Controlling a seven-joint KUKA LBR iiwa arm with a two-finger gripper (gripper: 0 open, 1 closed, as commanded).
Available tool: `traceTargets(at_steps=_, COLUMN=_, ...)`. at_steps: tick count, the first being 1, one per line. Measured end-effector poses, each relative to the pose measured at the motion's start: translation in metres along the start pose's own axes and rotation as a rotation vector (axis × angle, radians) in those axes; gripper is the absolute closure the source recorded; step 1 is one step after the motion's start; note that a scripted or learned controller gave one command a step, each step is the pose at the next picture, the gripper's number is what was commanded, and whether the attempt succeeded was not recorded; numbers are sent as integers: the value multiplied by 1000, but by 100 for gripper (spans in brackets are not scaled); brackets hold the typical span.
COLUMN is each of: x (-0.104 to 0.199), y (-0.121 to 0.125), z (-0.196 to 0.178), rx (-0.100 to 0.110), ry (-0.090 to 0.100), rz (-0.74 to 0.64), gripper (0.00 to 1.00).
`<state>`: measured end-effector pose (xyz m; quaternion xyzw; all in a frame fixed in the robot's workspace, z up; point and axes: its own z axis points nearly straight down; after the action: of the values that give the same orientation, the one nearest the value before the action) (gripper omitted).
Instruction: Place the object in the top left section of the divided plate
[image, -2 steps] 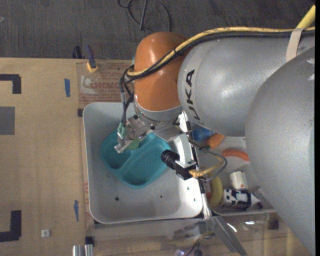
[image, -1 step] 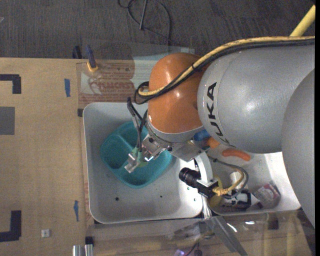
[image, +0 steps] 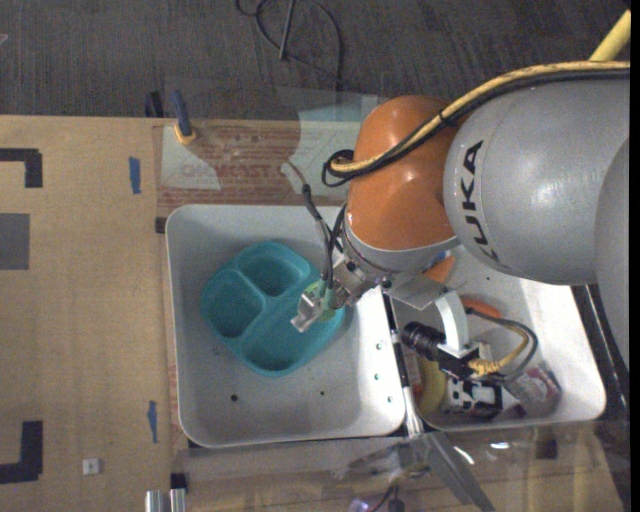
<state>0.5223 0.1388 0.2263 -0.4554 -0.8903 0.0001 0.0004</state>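
Observation:
A teal divided plate (image: 262, 305) with three sections lies tilted in the left bin (image: 200, 250). My gripper (image: 311, 308) hangs over the plate's right edge, where the large section meets the rim. A small pale green thing (image: 317, 293) shows at the gripper's tip; whether it is held I cannot tell. The grey arm with its orange band (image: 400, 190) covers the bench's upper right and hides part of the right bin.
The right bin (image: 585, 395) holds several things partly hidden by the arm: a yellowish thing (image: 430, 380), a black-and-white thing (image: 472, 398), an orange thing (image: 482, 308) and a pinkish packet (image: 540, 385). Bare white floor of the left bin lies below the plate.

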Motion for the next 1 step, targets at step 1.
traceTargets(at_steps=1, x=77, y=25, z=-5, rx=-3, ry=-1, rz=-70, gripper=100)
